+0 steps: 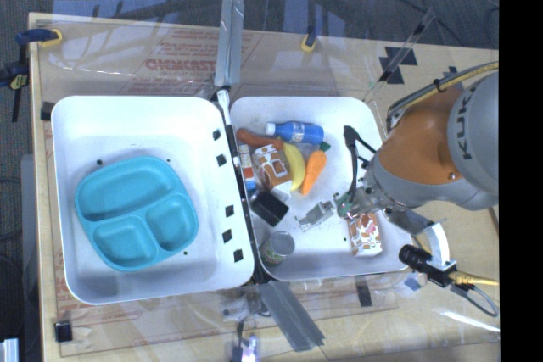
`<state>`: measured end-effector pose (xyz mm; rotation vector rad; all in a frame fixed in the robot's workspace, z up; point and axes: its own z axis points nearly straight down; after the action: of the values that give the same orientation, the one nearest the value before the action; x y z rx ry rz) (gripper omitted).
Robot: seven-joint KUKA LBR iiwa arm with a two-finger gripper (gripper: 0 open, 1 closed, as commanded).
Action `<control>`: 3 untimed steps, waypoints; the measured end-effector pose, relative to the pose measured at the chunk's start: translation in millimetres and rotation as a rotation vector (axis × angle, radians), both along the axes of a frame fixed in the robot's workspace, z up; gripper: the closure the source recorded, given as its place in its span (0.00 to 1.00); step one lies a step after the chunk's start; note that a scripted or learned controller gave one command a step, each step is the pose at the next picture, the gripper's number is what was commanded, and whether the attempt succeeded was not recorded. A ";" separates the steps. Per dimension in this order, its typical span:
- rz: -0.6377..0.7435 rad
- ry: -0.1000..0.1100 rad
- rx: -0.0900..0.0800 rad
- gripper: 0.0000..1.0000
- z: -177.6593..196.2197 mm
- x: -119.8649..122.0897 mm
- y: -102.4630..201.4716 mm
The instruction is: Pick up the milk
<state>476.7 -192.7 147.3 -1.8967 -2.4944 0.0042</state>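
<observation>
The gripper (327, 210) hangs low in the right bin (339, 108); the milk (366, 234) lies just beside it, maybe touching.

My arm (441, 153) comes in from the right side of the bench, its grey casing and orange band bulking over the right bin's right edge. The wrist bends down and leftward into that bin, toward its front right part. The gripper (327, 210) sits low there, its metal end pointing left toward the bin's middle. From this slanted overhead view I cannot make out how the fingers stand.
</observation>
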 end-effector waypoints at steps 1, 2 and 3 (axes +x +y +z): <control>0.057 -0.003 -0.001 0.00 50.2 1.4 -18.0; 0.154 -0.001 0.002 0.00 41.0 0.8 -17.0; 0.157 -0.002 0.000 0.00 55.3 17.2 -18.5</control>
<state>493.9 -211.2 202.6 -1.6959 -2.6369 0.0034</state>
